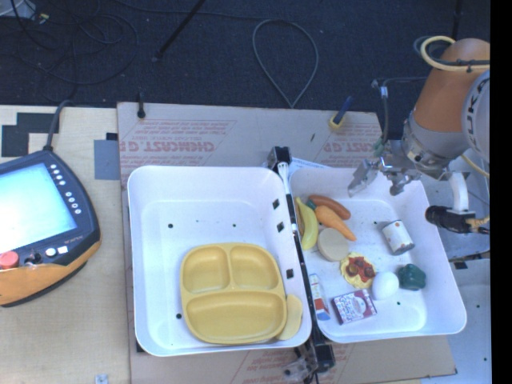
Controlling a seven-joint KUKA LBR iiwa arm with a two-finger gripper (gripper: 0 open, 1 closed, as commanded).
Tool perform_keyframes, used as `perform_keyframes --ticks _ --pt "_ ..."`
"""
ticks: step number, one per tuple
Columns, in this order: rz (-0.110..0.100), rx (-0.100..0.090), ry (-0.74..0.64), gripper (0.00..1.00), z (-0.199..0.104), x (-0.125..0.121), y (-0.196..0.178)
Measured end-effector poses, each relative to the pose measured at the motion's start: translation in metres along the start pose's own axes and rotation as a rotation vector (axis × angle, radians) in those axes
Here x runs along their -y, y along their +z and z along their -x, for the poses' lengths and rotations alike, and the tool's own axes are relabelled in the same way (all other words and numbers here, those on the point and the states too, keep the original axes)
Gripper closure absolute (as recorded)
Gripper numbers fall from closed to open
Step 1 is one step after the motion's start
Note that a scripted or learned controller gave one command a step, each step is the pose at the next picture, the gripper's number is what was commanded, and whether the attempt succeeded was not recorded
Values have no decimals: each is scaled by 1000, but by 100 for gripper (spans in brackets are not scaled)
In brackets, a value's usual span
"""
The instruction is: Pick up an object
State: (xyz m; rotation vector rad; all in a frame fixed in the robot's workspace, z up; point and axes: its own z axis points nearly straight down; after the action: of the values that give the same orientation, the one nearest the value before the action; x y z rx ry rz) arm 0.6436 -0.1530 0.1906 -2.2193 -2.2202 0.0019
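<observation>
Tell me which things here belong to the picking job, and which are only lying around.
For the job: pincer, banana, carrot, small can, white egg, red carton.
Lying about: yellow divided tray, control pendant, cardboard sheet.

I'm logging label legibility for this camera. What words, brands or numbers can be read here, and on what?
"CHEMCAST. G" in red on the cardboard sheet, printed upside down in this view.
More red print on the cardboard's right part: too faint to read.
Red carton label: too small.
Small can label: blurred.
Pendant screen: washed out.
</observation>
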Motion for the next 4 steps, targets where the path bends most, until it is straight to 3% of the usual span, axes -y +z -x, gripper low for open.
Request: perform_keyframes --ticks 1,2,3,4 --pt "2 1 0 0 -30 4 86" --pt "0 0 3 0 -62 53 103" --pt "0 0 2 0 -37 113 103" --pt "1 0 0 0 -45 14 103"
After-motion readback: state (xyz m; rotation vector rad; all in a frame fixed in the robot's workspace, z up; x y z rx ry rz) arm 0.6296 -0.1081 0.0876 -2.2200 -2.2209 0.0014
